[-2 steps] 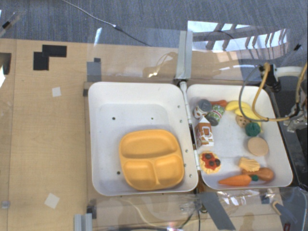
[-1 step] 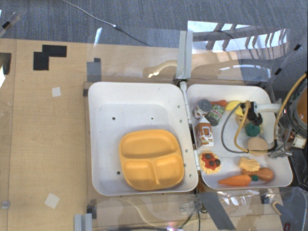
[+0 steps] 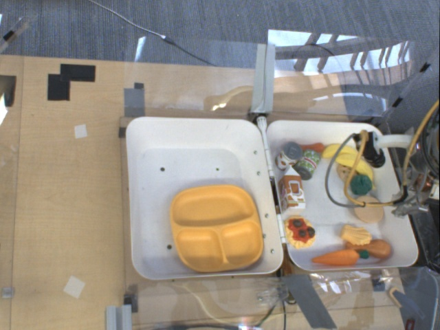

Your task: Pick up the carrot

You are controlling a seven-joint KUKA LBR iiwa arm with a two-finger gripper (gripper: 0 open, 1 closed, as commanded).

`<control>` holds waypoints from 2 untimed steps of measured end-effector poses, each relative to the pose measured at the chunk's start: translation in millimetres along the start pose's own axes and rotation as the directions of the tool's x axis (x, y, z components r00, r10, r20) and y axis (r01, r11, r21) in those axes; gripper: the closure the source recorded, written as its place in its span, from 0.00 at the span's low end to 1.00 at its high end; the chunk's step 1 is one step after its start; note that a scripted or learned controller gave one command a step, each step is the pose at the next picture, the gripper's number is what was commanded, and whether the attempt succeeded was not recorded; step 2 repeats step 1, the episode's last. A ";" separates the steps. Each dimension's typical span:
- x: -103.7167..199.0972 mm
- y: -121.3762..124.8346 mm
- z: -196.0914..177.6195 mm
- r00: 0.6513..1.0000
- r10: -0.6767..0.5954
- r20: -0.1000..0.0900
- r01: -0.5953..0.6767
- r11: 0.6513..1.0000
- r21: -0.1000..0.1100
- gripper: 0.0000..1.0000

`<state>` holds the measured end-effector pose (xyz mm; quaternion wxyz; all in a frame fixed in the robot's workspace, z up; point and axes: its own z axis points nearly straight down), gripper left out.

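The carrot is orange with a green tip at its right end. It lies flat along the near wall of the right bin, pointing left. My gripper hangs over the right rim of that bin, to the right of and farther back than the carrot, and well apart from it. Nothing is seen held in it.
A brown potato-like piece touches the carrot's green end, with a yellow ridged piece just behind. The right bin also holds a pizza slice, a bottle, cans, a banana and a teal piece. A yellow divided plate fills the left bin.
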<state>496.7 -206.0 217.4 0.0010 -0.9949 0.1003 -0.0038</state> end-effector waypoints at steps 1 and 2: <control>20.6 -4.8 -78.1 1.000 -0.001 -0.005 0.001 1.000 0.001 1.00; 20.6 -4.8 -78.1 1.000 -0.001 -0.005 0.001 1.000 0.001 1.00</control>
